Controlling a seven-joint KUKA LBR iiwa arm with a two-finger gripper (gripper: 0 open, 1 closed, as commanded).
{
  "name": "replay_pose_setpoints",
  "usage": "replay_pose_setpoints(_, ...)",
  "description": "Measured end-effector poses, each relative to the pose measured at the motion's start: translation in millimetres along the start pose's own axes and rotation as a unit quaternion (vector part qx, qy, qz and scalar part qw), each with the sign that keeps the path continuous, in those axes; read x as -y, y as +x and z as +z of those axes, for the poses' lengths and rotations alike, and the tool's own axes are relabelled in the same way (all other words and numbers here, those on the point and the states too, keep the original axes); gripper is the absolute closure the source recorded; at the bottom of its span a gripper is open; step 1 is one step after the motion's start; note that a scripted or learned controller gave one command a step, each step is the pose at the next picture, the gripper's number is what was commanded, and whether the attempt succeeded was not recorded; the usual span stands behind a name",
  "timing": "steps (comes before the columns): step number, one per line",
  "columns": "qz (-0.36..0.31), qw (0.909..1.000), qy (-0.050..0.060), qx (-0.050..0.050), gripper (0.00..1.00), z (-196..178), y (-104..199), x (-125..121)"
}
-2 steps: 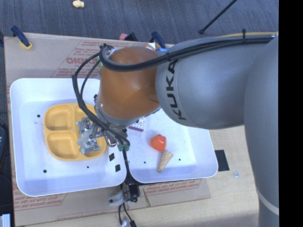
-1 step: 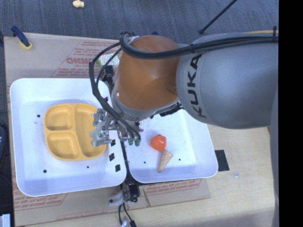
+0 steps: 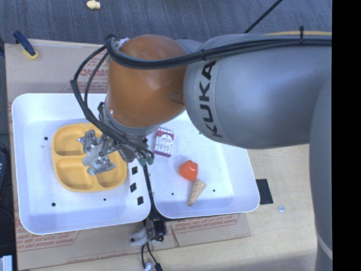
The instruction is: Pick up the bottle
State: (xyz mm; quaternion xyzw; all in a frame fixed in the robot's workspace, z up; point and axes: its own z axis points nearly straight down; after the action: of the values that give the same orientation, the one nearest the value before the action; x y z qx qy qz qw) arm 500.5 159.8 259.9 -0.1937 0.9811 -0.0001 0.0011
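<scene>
My gripper [image 3: 97,152] hangs over the left bin [image 3: 28,151], right above a yellow divided plate [image 3: 70,162]. Its metal end covers the plate's middle and right compartments. The grey arm with its orange band [image 3: 144,83] reaches in from the right and hides the back of both bins. I can make out nothing held at the gripper.
In the right bin [image 3: 237,179] lie a small red and white box [image 3: 164,141] and a toy ice cream cone with a red scoop [image 3: 192,180]. A blue-handled tool [image 3: 25,44] and a small yellow piece [image 3: 93,5] lie beyond the bins at the back left.
</scene>
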Motion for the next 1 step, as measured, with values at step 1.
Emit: replay_pose_setpoints(1,-0.007,1.0,0.001,0.0,1.0,-36.6,41.4,60.0)
